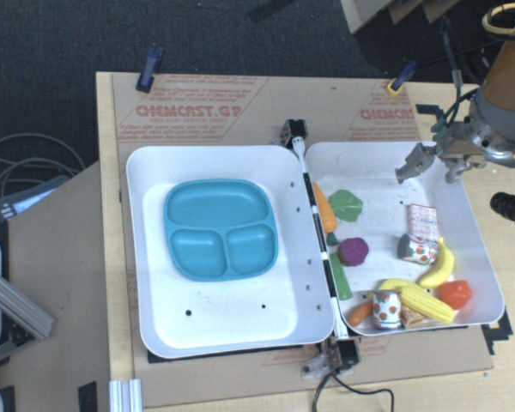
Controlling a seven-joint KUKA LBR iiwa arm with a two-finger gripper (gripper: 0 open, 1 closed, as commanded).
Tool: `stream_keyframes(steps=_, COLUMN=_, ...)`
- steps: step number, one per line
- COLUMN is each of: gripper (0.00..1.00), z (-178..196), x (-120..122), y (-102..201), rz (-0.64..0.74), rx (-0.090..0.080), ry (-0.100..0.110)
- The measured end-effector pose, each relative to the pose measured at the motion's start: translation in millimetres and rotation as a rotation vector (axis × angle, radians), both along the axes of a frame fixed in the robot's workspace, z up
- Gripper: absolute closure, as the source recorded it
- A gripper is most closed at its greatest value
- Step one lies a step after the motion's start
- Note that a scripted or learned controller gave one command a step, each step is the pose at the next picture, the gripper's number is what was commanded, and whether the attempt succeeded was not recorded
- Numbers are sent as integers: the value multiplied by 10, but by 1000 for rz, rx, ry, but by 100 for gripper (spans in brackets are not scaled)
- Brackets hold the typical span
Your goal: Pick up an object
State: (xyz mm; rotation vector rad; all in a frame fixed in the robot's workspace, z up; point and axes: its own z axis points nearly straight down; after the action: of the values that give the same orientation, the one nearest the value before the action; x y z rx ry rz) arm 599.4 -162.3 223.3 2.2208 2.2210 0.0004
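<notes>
The hand (436,160) is observed at the upper right corner of the right bin (378,157), hanging over bare white floor near the far wall. Two fingers are seen splayed apart, one toward the bin's centre and one toward its right wall; nothing is seen between them, and the hand is judged open and unladen. No object has yet been taken up. The candidate objects are found lower in the same bin, all lying toward the near edge from the hand. The carton (421,224), a small white and red pack, is recorded as the closest, just below the hand and slightly toward the bin's centre, with its long axis running roughly from far wall to near wall. A banana (440,267) lies just beyond it, curving along the right wall. A green leaf-shaped toy (346,204) and a purple ball (354,251) are noted well to the side, near the divider (316,221). The left bin (146,196) holds a blue tray (221,228). It is judged that a descent toward the near edge is required, with the fingers set across the carton's shorter width.
</notes>
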Motion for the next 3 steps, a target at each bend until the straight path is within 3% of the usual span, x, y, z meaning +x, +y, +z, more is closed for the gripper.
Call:
stream_keyframes(steps=1, gripper=0, z=-390, x=-345, y=796, rz=1, rx=1, ry=2)
stream_keyframes(steps=2, gripper=0, z=-1015, x=-2, y=44, rz=-1, rx=-1, ry=1)
stream_keyframes(steps=3, gripper=0, z=-386, x=447, y=-215, rz=1, rx=-1, ry=-3)
